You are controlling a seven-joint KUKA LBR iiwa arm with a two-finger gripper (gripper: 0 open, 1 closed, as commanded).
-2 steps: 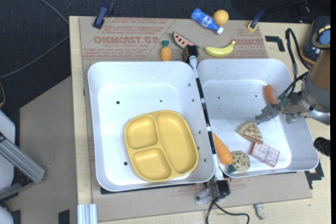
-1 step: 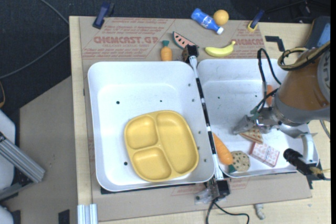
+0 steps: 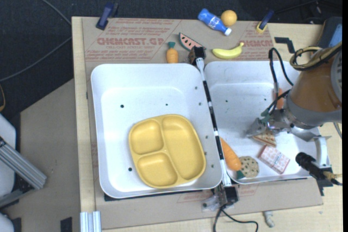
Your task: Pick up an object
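Note:
My gripper point(image 3: 262, 126) is low in the right bin point(image 3: 239, 81), near its right side, directly over a tan, toast-like piece point(image 3: 266, 139) that lies on the bin floor. It appears to touch or hover just above that piece. A pink and white packet point(image 3: 274, 160) lies just in front of it. A round speckled cookie point(image 3: 248, 166) and an orange carrot point(image 3: 229, 155) lie at the bin's front left corner. The grey arm with its orange band point(image 3: 315, 89) comes in from the right and covers the bin's right wall.
The left bin point(image 3: 114, 87) holds a yellow divided plate point(image 3: 166, 149). Behind the bins on the cardboard lie a banana point(image 3: 227, 51), a watermelon slice point(image 3: 187, 41), a small orange toy point(image 3: 172, 55), a blue bottle point(image 3: 212, 20) and an orange ball point(image 3: 229, 17). A black cable point(image 3: 273, 70) loops above the right bin.

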